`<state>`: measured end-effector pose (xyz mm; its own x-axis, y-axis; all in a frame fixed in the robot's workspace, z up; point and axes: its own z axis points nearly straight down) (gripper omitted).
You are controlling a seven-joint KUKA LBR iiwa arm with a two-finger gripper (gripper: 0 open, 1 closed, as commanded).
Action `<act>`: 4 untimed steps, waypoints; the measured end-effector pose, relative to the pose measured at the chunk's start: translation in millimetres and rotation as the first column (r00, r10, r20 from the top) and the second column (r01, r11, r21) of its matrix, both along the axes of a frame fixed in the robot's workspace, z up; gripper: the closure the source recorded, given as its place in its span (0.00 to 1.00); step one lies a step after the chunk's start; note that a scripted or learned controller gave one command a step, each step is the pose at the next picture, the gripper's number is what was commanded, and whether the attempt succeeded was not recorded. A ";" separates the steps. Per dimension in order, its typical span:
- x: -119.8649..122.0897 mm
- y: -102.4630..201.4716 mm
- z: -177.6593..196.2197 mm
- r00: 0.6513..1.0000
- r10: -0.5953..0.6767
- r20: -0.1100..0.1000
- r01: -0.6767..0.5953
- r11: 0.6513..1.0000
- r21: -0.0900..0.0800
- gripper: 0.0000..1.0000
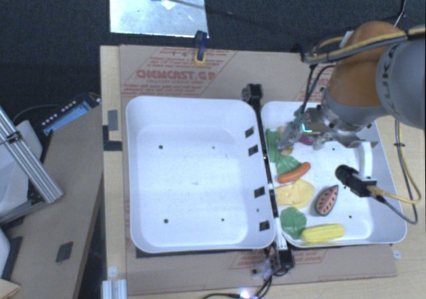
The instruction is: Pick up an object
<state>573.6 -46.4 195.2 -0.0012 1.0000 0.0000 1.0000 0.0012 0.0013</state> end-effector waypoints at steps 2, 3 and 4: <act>7.6 102.2 13.8 1.000 0.004 0.002 -0.004 1.000 0.001 1.00; -38.8 117.9 70.6 1.000 0.006 0.002 -0.006 1.000 0.003 1.00; 4.4 156.1 63.8 1.000 0.007 0.003 -0.007 1.000 0.002 1.00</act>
<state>578.0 109.6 259.0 -0.0081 1.0000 0.0016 1.0000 0.0081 0.0041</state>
